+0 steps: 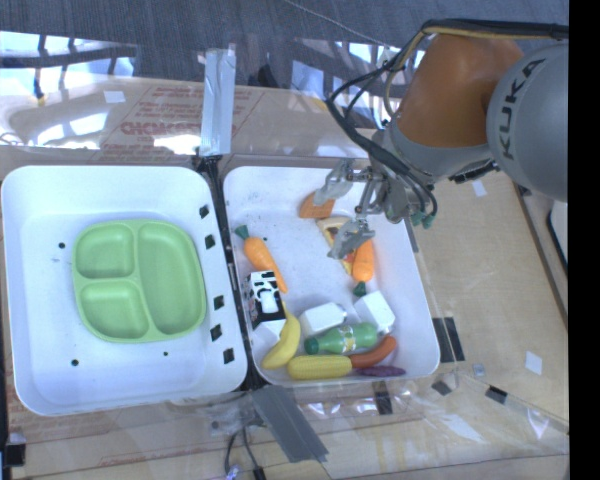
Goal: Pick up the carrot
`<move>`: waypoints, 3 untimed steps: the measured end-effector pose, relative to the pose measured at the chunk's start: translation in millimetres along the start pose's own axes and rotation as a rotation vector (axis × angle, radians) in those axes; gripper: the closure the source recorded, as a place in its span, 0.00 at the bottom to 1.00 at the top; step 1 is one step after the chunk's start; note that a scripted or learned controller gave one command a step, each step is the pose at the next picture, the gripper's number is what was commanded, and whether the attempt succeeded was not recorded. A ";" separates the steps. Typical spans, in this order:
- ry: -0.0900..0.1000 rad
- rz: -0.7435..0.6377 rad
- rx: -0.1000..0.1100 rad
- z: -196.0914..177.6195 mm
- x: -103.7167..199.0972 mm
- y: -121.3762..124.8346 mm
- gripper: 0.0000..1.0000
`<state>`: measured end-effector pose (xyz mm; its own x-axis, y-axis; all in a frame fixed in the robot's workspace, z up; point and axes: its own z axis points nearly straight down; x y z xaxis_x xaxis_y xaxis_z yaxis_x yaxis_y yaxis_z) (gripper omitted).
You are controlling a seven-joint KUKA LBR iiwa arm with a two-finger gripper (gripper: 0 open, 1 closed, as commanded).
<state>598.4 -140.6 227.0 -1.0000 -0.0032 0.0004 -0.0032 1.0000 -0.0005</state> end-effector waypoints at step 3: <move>-0.005 -0.167 0.000 123.8 9.0 -65.3 1.00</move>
<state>589.6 -206.0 103.2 -0.9855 -0.1698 -0.0049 -0.1698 0.9855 -0.0014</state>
